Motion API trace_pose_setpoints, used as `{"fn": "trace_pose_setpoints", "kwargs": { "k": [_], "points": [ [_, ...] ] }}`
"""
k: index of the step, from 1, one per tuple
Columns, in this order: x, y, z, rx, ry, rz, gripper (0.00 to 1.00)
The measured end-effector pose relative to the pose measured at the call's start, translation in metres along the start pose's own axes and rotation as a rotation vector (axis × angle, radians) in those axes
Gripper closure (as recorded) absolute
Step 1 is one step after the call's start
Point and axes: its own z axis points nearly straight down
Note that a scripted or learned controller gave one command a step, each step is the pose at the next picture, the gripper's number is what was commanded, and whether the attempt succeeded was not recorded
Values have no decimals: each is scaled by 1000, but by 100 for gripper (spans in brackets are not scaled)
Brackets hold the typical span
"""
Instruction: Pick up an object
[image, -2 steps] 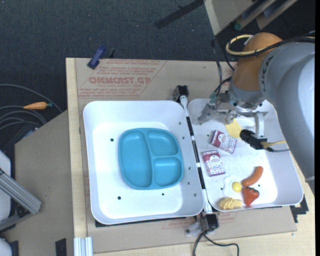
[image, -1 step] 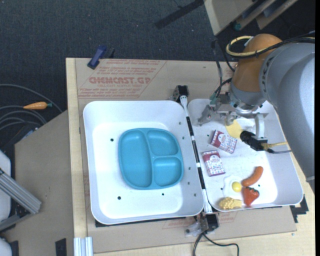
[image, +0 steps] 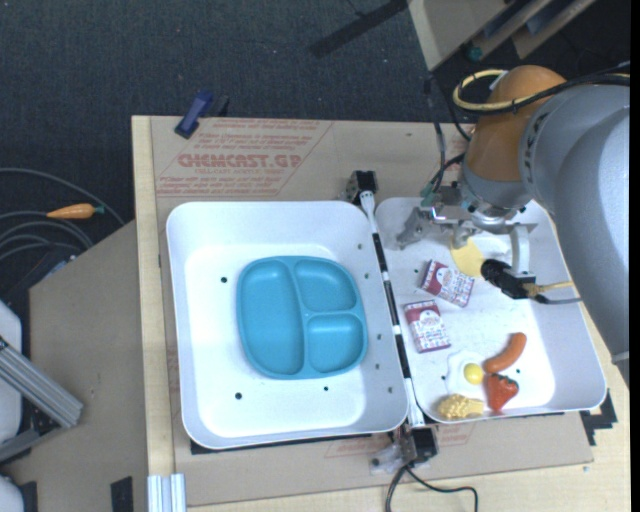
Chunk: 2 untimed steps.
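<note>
Nearest the camera, along the front edge of the right bin (image: 580, 390), lie a yellow corn piece (image: 460, 406), a red strawberry-like toy (image: 502, 392), a fried-egg toy (image: 472, 373) and a sausage (image: 505, 352), all close together. Two small printed cartons (image: 427, 325) (image: 447, 283) sit mid-bin, near the divider. The left bin (image: 200, 390) holds a blue sectioned plate (image: 300, 315). The gripper (image: 470, 232) hangs over the far end of the right bin, just beside a pale yellow piece (image: 467, 258); whether its jaws are apart or together cannot be told, and nothing is seen between them. Judged as a candidate, the yellow piece looks light, smooth and thin, likely to slip; a grasp across its narrow width seems best. The cartons appear stiffer and offer flat opposing sides, an easier hold
</note>
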Motion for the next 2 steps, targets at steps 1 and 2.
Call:
{"fn": "trace_pose_setpoints", "kwargs": {
  "k": [1,2],
  "points": [
    [1,0,0,0,0,0,0],
    [3,0,0,1,0,0,0]
  ]
}}
